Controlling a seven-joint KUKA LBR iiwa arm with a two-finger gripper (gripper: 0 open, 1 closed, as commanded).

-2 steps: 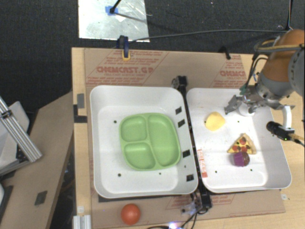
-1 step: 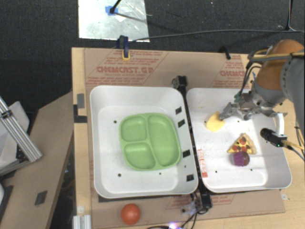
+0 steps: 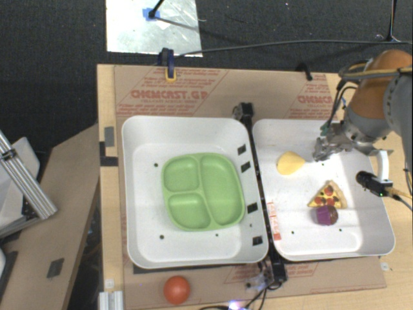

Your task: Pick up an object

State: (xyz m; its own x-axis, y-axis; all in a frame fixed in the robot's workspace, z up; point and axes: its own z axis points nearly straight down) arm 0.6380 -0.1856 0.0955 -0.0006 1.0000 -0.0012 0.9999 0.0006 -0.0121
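The right bin [image 3: 361, 237] holds a pale yellow lemon-shaped piece [image 3: 290, 163], a toy pizza slice [image 3: 328, 194] and a purple round piece [image 3: 325, 216] just below the slice. My gripper [image 3: 321, 149] hangs low over the back of this bin, a short way right of the yellow piece and apart from it. Nothing shows between its fingers. The grey arm with its orange band [image 3: 381, 86] reaches in from the right.
The left bin [image 3: 139, 237] holds a green divided plate [image 3: 202, 190]. An orange ball [image 3: 176, 289] lies outside the bins on the bench's front edge. A black divider with clips [image 3: 251, 173] runs between the two bins.
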